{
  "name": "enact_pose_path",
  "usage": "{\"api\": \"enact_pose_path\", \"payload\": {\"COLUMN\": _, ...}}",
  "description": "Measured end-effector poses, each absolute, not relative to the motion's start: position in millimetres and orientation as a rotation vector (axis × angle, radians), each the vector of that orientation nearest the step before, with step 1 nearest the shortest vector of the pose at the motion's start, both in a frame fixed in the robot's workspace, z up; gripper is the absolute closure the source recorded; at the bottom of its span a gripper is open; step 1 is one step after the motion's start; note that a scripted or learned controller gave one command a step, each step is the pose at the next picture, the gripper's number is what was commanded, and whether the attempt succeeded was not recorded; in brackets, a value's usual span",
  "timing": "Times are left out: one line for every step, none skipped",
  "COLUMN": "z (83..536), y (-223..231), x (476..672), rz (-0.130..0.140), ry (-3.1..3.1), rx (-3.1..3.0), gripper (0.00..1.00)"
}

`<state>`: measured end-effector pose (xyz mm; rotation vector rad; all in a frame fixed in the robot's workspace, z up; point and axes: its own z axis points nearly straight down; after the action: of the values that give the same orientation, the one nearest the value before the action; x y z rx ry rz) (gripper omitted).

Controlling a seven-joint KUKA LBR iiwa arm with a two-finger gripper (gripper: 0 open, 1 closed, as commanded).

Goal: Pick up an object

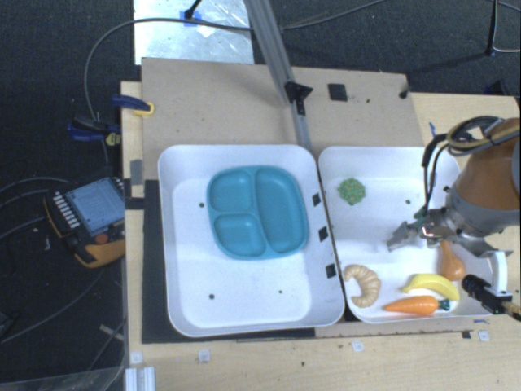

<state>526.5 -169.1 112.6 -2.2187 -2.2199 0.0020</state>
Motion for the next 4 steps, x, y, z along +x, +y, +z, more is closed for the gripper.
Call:
{"api": "enact_pose_path", "payload": {"z": 127.0, "y": -170.2, "x": 528.4, "rz": -0.003, "ry": -2.224, "rx": -2.224, "gripper": 1.0}}
{"api": "enact_pose_path", "payload": {"z": 175.6, "y": -161.6, "x": 526.4, "rz": -0.004, "ry": -2.23, "rx": -2.219, "gripper": 1.0}}
{"api": "enact_pose_path", "payload": {"z": 220.8, "y": -164.2, "x": 533.3, "rz": -0.005, "ry": -2.232, "rx": -2.22, "gripper": 1.0}}
{"api": "enact_pose_path", "payload": {"z": 275.1, "y": -164.6, "x": 535.1, "rz": -0.006, "ry": -2.234, "rx": -2.219, "gripper": 1.0}}
